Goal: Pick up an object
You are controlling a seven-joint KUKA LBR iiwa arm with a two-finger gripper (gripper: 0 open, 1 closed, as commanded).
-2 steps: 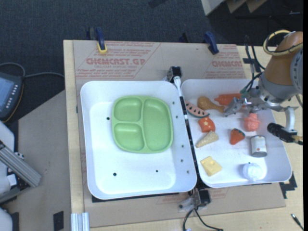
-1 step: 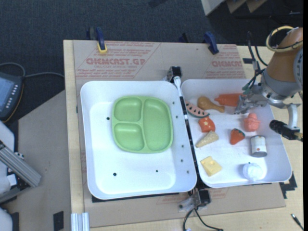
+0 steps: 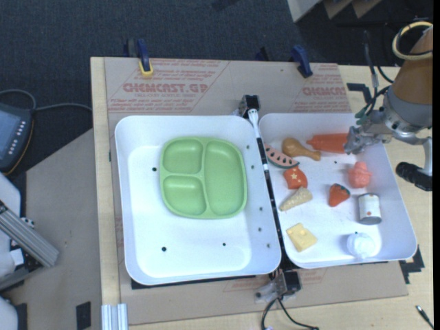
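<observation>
Two bins (image 3: 130,184); nine toy foods (image 3: 295,178); jaws (image 3: 357,145) state unclear, cannot tell.

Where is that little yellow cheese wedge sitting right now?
The cheese wedge lies in the right bin, near its front left corner, below the bread slice.

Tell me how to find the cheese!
Look in the right bin, the one full of toy food. Go to its near edge: the cheese is the pale yellow block with holes, below the tan wedge and left of the white cup.
</observation>
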